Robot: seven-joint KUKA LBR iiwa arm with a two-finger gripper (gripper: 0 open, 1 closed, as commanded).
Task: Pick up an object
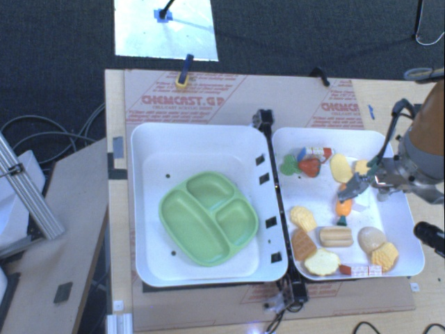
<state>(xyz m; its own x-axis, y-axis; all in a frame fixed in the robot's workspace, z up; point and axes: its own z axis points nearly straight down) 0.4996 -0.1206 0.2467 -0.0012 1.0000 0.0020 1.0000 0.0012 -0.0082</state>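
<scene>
You are early in the pick: the gripper hangs low in the right bin with the orange toy just below its fingers, but you cannot tell whether they are open or closed, and nothing looks lifted yet.

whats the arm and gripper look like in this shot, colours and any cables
The arm enters from the right: a rounded grey body with an orange band above the wrist. A thin dark cable loops along its side. The gripper is a grey metal assembly, blurred at this size, so finer markings cannot be made out.
</scene>
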